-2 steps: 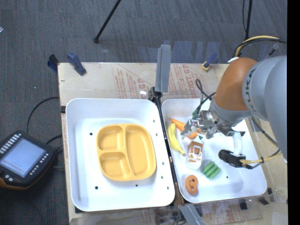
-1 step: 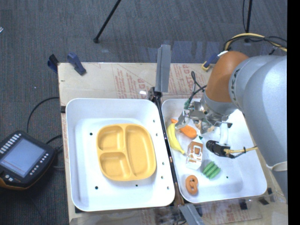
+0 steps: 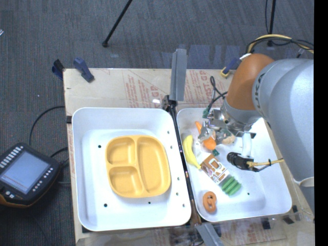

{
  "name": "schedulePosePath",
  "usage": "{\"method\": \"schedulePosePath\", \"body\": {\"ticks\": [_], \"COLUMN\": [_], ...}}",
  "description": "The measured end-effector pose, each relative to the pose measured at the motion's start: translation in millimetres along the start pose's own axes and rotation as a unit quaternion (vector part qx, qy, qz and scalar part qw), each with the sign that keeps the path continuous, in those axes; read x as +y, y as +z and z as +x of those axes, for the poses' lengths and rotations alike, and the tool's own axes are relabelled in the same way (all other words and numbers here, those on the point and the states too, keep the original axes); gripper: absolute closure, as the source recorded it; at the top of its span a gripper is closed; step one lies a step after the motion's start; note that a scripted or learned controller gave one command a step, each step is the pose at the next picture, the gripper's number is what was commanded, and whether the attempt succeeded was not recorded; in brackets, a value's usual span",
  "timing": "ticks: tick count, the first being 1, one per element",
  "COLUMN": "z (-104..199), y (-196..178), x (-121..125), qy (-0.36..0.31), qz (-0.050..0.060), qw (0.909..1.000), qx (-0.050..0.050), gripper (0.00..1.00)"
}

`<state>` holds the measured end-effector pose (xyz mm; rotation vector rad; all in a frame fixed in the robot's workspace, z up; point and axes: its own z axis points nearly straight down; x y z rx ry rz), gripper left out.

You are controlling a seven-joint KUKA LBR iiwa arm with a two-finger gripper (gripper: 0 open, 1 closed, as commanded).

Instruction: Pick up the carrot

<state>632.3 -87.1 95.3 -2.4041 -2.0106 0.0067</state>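
Bins sat side by side on the tabletop [image 3: 118, 88], and we looked down on both at a slant. We saw the left shallow white bin [image 3: 87, 137] holding a yellow plastic plate with three compartments [image 3: 138, 165], lying flat near its middle. We saw the grey arm with its orange band [image 3: 248, 86] reaching in from the right over the right shallow white bin [image 3: 266, 201], with the hand [image 3: 215, 129] low over that bin's far left part. The small orange carrot [image 3: 209, 143] lay just below the hand, partly covered by it, and we could not tell whether they touched. We could not tell how far open the hand was, nor whether it had hold of anything. A yellow banana [image 3: 190, 151] lay just left of the carrot, along the bin's left wall. Nearer us lay a brown and white printed packet [image 3: 214, 169], a green ridged vegetable [image 3: 231, 186] just beside it, and a brown ring-shaped pretzel [image 3: 209, 201] near the front wall.
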Motion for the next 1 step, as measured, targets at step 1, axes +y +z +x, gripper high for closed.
{"method": "schedulePosePath", "body": {"ticks": [1], "z": [72.0], "y": [-95.0], "x": [-17.1], "qy": [-0.003], "qz": [-0.006], "qw": [1.0000], "qx": [0.001], "gripper": [1.00]}}
